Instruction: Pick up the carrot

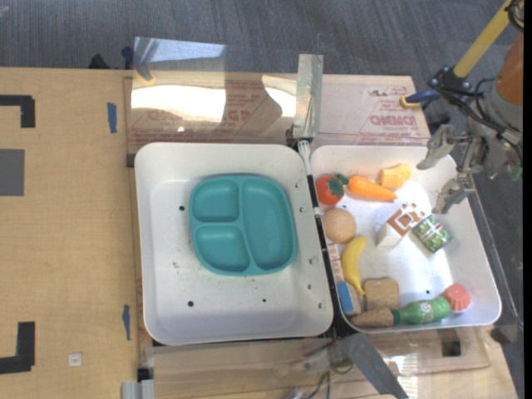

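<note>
Setting: a brown cardboard-topped desk point(66, 223) carried two shallow white bins; the right bin point(486, 268) was the landmark.
Carrot: the orange plastic carrot point(371, 190) lay near that bin's far wall, long axis roughly along the wall.
Claw: the metal two-finger claw point(453, 173) hung open and empty over the bin's far right corner.
Relation: the carrot lay well apart, towards the bin's left.

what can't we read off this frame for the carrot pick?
- End effector, camera view: fingers blur against the right bin's rim; open or shut is unclear.
- Arm: cut off by the right edge.
- Small carton: label print too small to read.
- Blue item beside the banana: wedged against the bin wall, unidentifiable.
- Carrot: fully visible, nothing on it.
</note>
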